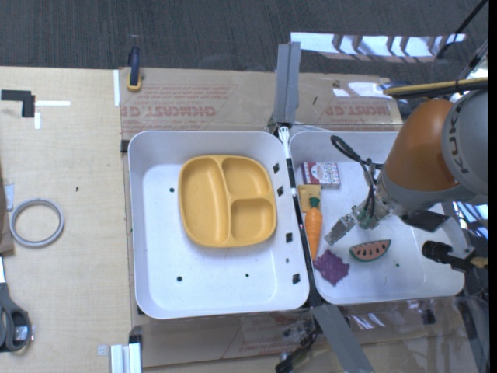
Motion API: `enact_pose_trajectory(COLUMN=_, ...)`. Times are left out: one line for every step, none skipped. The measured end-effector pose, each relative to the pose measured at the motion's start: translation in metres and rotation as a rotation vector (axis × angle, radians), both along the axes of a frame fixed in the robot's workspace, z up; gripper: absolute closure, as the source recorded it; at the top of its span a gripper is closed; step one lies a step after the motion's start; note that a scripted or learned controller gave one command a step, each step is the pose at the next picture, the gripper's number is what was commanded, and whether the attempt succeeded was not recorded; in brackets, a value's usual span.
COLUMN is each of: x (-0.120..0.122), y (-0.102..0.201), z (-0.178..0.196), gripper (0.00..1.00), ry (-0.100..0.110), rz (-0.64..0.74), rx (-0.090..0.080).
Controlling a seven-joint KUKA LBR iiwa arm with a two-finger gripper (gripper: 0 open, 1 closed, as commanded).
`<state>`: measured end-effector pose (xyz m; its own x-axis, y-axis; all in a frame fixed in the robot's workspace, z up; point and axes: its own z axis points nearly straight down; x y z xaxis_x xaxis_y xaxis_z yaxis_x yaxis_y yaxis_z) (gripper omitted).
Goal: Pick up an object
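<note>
In the right bin lie an orange carrot, a purple bunch of grapes, a watermelon slice, a red and white box and a small yellow block. My gripper hangs low over the middle of this bin, pointing down and left. It is just right of the carrot, above the grapes and up-left of the watermelon slice. I see nothing held in it. The grey arm with its orange band covers the bin's right part.
The left bin holds a yellow divided plate. A grey divider stands behind the bins. On the bench at the left lie a grey ring and scissors. A black cable loops by the wrist.
</note>
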<state>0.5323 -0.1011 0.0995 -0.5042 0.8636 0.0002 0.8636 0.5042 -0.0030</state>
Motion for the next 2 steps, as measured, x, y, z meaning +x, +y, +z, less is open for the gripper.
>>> enact_pose_trajectory(x=0.067, y=-0.035, z=-0.008, gripper=0.0, ry=-0.003, rz=-0.237, rx=-0.001)
enact_pose_trajectory(x=0.026, y=-0.096, z=0.098, gripper=0.0, ry=-0.003, rz=-0.153, rx=-0.001)
